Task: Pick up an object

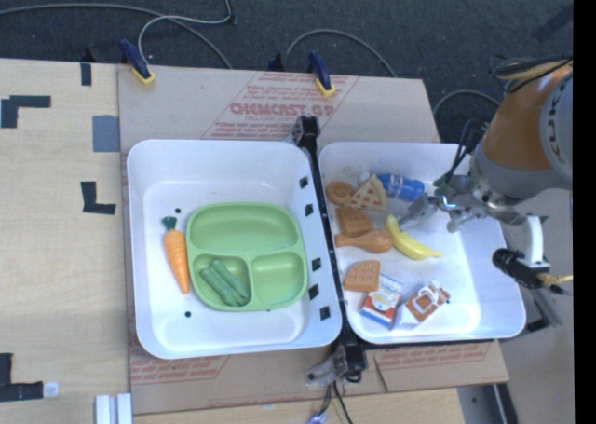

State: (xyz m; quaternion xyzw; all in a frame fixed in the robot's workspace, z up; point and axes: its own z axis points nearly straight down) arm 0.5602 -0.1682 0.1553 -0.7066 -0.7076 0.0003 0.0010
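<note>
The right bin [484, 315] holds several toy foods. Among them are a yellow banana [412, 241], a blue bottle [403, 187], a waffle wedge [370, 195], a brown drumstick [365, 241] and a square cracker [361, 275]. Two small red-and-white cartons [382, 305] [426, 301] lie near the front. My gripper [438, 212] hangs over the right bin, just right of the bottle and above the banana's upper end. Its two dark fingers [417, 212] stand spread with nothing between them.
The left bin [149, 170] holds a green divided plate [248, 254] with green beans [223, 281] in one compartment, and an orange carrot [177, 260] beside it. A black divider with clips [317, 226] runs between the bins. Cables lie behind the bench.
</note>
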